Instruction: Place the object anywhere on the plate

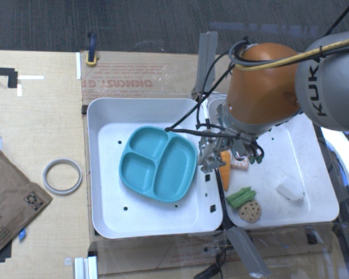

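A teal divided plate (159,163) lies in the left white bin (104,156), tilted, with three compartments that hold nothing. My gripper (209,156) hangs over the wall between the two bins, just right of the plate's right rim. An orange carrot-like piece (225,172) lies right beside and slightly below the gripper, at the left edge of the right bin (314,156). The arm's orange band and cables hide the gripper's upper part. I cannot make out whether anything is held.
The right bin also holds a pink-and-white piece (240,163), a green pod-like item (241,197), a brown speckled cookie (249,211) and a white block (291,190). A tape ring (62,175) and a cardboard box (6,202) lie on the bench at left.
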You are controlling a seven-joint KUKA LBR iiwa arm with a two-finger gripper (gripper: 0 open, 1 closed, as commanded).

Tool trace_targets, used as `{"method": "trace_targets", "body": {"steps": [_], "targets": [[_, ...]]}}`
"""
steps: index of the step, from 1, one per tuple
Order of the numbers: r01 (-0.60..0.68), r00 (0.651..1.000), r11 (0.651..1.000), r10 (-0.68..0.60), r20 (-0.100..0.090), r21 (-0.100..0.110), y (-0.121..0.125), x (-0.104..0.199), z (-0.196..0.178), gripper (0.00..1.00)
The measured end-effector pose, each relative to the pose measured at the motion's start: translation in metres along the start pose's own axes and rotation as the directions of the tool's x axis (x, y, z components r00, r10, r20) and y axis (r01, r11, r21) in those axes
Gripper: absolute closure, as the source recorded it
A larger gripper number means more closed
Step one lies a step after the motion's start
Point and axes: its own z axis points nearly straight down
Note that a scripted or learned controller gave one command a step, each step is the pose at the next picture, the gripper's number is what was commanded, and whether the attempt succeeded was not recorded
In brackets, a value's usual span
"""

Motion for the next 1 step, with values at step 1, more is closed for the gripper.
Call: {"method": "trace_targets", "body": {"steps": [1], "targets": [[-0.137, 0.991, 0.991, 0.137, 0.002, 0.000, -0.0295, -0.1141, -0.0003, 1.00]]}}
